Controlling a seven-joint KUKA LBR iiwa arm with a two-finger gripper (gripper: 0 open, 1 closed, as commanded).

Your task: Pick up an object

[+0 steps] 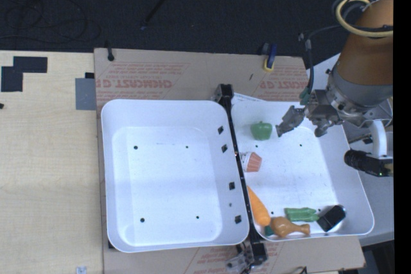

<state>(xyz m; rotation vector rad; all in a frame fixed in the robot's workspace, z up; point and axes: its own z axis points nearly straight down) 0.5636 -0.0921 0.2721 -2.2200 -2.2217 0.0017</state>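
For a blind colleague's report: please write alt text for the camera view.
The gripper hovers over the right bin, near a green toy pepper. A carrot, a green piece and a black block lie along its near edge.

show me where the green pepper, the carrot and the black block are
green pepper (261, 131), camera view, middle of its body
carrot (257, 205), camera view, middle of its orange length
black block (331, 217), camera view, centre of its top face
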